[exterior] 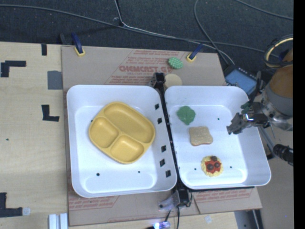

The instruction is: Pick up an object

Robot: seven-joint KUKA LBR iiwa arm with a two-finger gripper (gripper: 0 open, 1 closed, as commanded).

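The arm reaches in from the right, and its end effector [237, 126] hangs over the right-hand edge of the right bin [224, 92], with nothing between its fingers; whether those fingers are spread or closed I cannot tell, since they read as a dark, blurred cluster. Three candidate objects lie in that bin, all well apart from the end effector: a green leafy toy vegetable [186, 114] near the divider, a tan toast-shaped piece [200, 136] just below it, and a small toy pizza with red toppings [211, 166] toward the near rim. The left bin [76, 97] carries a yellow divided plate [122, 132], tilted diagonally. Beyond the bins, a small green item [175, 62] sits on the cardboard on the worktop [28, 128].

This looks like the approach step, before any grasp. The toast piece seems the nearest target; the next move would call for travelling left across the bin, centring above the chosen item, then descending with fingers spread enough to straddle it. The flat toast and pizza may be hard to pinch off the bin floor
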